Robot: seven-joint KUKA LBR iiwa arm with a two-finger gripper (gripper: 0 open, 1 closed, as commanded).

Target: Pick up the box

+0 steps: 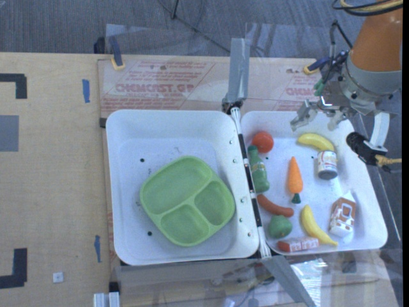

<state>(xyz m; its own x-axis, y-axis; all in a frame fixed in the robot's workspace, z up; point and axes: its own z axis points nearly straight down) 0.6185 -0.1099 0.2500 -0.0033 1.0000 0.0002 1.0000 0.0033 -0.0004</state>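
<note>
Red box [293, 245] at bin's near edge — well apart from fingers [305, 115].

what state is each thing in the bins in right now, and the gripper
green divided plate: flat in left bin, nothing on it
box: lying flat, right bin's front edge
can: on its side
carton: lying down
carrot: lying, tip toward the back
green bottle: lying along the divider
gripper: above right bin's back edge, holding nothing
</note>
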